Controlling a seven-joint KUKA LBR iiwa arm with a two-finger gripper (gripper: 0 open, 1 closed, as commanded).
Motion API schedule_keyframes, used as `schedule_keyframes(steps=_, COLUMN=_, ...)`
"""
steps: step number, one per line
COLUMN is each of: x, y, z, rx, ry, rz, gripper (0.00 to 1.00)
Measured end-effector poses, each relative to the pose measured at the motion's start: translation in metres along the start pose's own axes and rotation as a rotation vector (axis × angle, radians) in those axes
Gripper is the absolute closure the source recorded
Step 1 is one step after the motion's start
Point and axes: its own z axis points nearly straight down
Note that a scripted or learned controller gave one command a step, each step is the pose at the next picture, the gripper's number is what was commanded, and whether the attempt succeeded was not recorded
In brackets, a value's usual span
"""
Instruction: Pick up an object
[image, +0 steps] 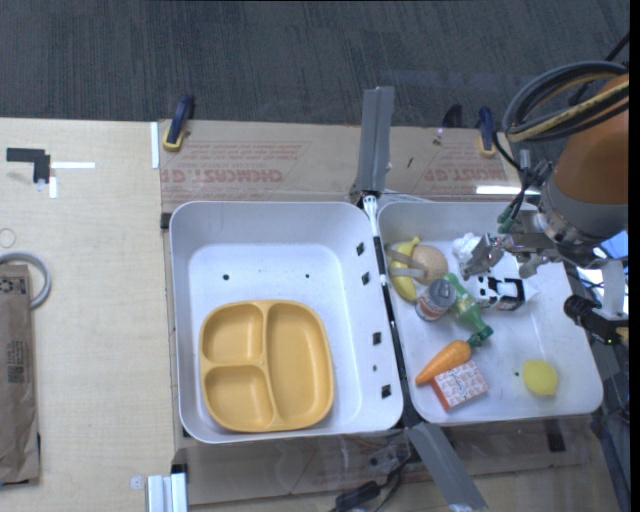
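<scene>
Gripper (497, 262) low over the right bin (572, 400), finger state impossible to tell, white-and-black toy (500, 291) just beneath it, carrot (443, 361), yellow ball (540, 377) and red box (459, 385) nearer the bin's front edge, banana (404, 272) by its left wall, yellow divided plate (267, 363) in the left bin (190, 300).

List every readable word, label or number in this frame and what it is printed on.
"CHEMCAST" (reads inverted): cardboard sheet behind the left bin; repeated behind the right bin.
Brown paper bag print: too small to read.
Red-and-white box label: blurred.
</scene>
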Motion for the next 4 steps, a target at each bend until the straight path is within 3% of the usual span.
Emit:
schedule_keyframes(steps=1, x=-0.024, y=-0.027, z=-0.024, rx=-0.001, ry=0.000, rz=0.005, gripper=0.00)
schedule_keyframes(steps=2, x=0.010, y=-0.022, z=0.037, rx=0.003, ry=0.001, rz=0.304, gripper=0.00)
schedule_keyframes(steps=3, x=-0.029, y=0.019, z=0.067, rx=-0.001, ry=0.000, rz=-0.107, gripper=0.00)
schedule_keyframes(steps=4, x=0.002, y=0.034, z=-0.005, rx=-0.003, ry=-0.001, rz=0.007, gripper=0.00)
